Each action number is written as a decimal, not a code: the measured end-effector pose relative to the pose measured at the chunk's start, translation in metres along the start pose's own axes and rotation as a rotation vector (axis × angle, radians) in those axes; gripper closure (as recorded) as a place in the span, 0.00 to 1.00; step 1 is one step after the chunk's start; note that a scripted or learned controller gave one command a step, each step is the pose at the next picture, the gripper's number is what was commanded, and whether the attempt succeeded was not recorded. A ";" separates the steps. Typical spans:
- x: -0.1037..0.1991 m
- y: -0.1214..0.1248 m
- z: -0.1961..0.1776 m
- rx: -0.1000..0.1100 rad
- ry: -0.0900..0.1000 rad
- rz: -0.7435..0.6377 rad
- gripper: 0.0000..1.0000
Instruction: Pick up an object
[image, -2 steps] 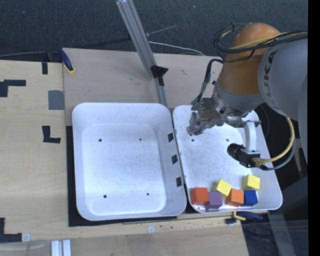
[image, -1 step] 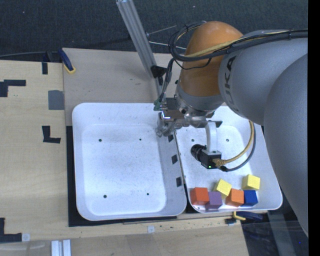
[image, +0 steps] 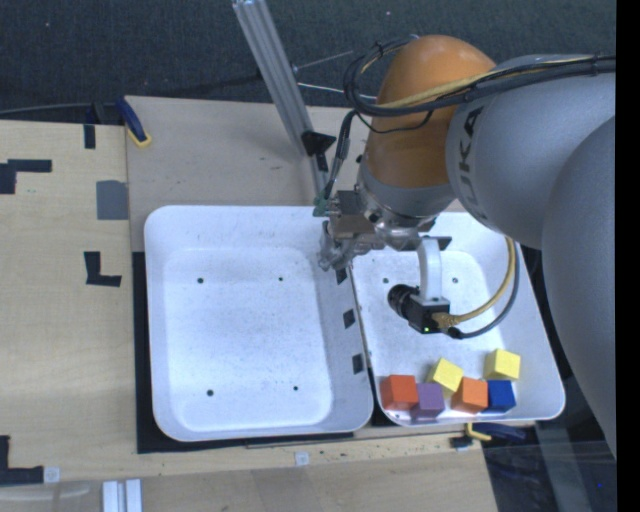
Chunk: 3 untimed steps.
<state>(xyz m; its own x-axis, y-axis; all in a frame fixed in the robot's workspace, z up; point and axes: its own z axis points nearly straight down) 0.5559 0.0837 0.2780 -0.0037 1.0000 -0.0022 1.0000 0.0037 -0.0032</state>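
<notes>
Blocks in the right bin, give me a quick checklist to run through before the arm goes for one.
1. Targets present: ok. An orange block, purple block, two yellow blocks, a second orange block and a blue block lie in the right bin.
2. Blocks spaced for a clean grasp: not ok. Five are bunched along the near rim, several touching.
3. Gripper over a target: not ok. It sits at the far end of the divide between the bins, away from the blocks.
4. Jaws open: cannot tell.
5. Gripper carrying nothing: cannot tell.
</notes>
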 end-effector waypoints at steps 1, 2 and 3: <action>-0.017 -0.073 0.042 0.007 0.001 0.005 1.00; -0.015 -0.071 0.031 0.002 0.002 0.000 1.00; -0.020 -0.073 -0.084 -0.010 0.003 0.002 1.00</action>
